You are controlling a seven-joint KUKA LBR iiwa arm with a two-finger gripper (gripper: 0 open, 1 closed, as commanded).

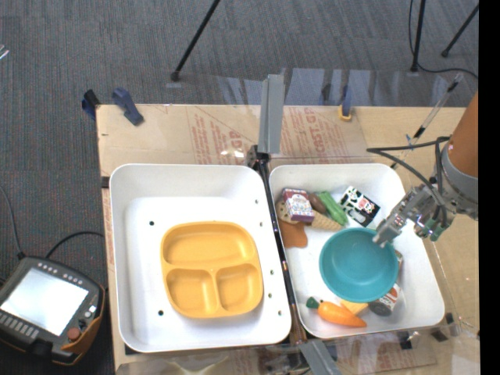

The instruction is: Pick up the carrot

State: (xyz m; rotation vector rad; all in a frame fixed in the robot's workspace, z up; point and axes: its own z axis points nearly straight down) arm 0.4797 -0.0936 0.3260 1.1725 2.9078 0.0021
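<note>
Hand [400, 226] over teal bowl [358, 268] rim | carrot [338, 312] apart, below bowl

We see a bench [195, 131] topped with a brown cardboard sheet bearing red printed lettering. Directly on it sit two shallow white bins side by side, their inner rims touching: the left bin [129, 209] and the right bin [387, 174]. A grey upright post [272, 116] stands at the seam between them, toward the far edge. A blue clamp [125, 105] grips the bench's far left corner, and a small yellow clamp [344, 114] sits on the far edge.
</note>
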